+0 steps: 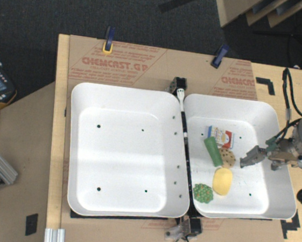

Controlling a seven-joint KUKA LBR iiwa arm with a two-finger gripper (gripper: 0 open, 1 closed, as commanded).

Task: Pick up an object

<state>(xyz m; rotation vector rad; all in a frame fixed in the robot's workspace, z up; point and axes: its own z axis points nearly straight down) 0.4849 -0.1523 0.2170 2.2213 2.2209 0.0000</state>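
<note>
The tabletop point(30, 131) carries a cardboard sheet point(146, 63) printed in red, and on it two shallow white bins lie side by side. The left bin point(120, 152) shows bare white floor with a few dark holes. The right bin point(249, 113) holds all the small things, clustered in its left half: a small white carton with a red and blue label point(220, 135) at the top, a green cylinder point(212, 151) just below it, lying slantwise with its long axis running from upper left to lower right, a speckled brown cookie-like piece point(227, 158) touching the cylinder's lower end, a yellow lemon-shaped object point(222, 181) just beneath that, and a green knobbly ball point(203, 192) near the lemon's lower left.

The arm enters from the right edge, and the claw point(258, 156) hangs over the right half of the right bin. The cluster lies to the claw's left; the cookie-like piece is nearest, with the yellow object down and to the left. Any pick, as I judge it, calls for a short shift leftward and then a descent.

The claw's dark fingers point(250, 157) appear spread apart, pinching nothing, and I cannot tell whether they touch the bin floor.
</note>
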